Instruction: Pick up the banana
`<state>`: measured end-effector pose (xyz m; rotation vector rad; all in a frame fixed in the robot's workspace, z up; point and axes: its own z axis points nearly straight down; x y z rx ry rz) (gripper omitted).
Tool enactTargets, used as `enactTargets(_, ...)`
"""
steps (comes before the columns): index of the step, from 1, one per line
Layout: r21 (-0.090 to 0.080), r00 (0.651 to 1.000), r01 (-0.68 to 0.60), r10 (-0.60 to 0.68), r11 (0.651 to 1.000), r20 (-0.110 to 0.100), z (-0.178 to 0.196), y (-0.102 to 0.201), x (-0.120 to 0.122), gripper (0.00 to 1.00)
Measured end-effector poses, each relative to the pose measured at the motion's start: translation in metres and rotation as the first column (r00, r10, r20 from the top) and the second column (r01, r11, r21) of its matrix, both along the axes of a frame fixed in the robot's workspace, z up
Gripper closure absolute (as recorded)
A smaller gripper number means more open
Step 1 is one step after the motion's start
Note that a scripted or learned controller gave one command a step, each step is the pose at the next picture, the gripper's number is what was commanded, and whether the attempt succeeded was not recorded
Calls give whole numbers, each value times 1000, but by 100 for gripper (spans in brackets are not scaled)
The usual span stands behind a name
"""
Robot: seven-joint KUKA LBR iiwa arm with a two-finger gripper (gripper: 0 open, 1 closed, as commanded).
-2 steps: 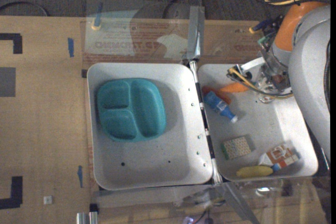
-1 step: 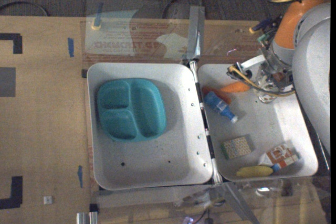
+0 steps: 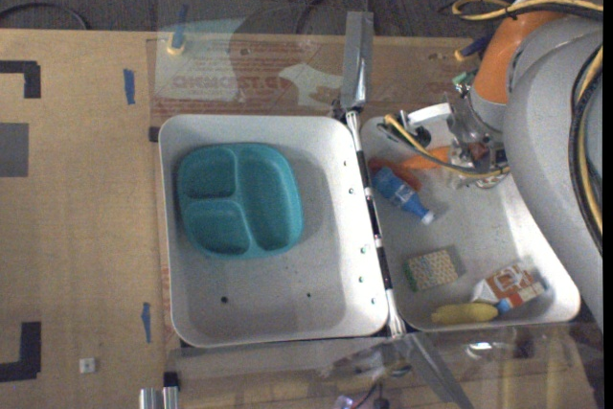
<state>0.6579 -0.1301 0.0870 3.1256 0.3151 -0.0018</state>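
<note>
Banana lay in the right-hand bin, down in its near corner, close against the front wall and well apart from the arm. You had nothing done yet as far as the task goes: the fruit rested flat on the bin floor, untouched, so the whole approach, the grasp and the lift were left to you. The claw hung at the far end of that same bin, above an orange thing and a blue bottle, tangled in view with yellow cabling; whether it stood open or closed you could not tell from that slant, and nothing showed between it. The fruit's long axis ran nearly left to right across the picture, along the front wall, with a slight upward tilt toward the right. Its right tip sat just beside a small red-and-white carton, possibly touching it, though the blur there left that unsure. A speckled sponge-like pad lay just above it. The left bin carried a teal divided plate, no concern of yours here
</note>
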Motion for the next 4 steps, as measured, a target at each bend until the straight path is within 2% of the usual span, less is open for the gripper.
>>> enactTargets(1,2,1000,0,0,1000,-1,9,0,0,100)
enactTargets(2,1,983,-184,184,983,-1,144,-68,-39,100)
enactTargets(3,0,970,-242,242,970,0,187,-24,-16,100)
enactTargets(4,3,956,-294,294,956,-3,207,-95,-97,100)
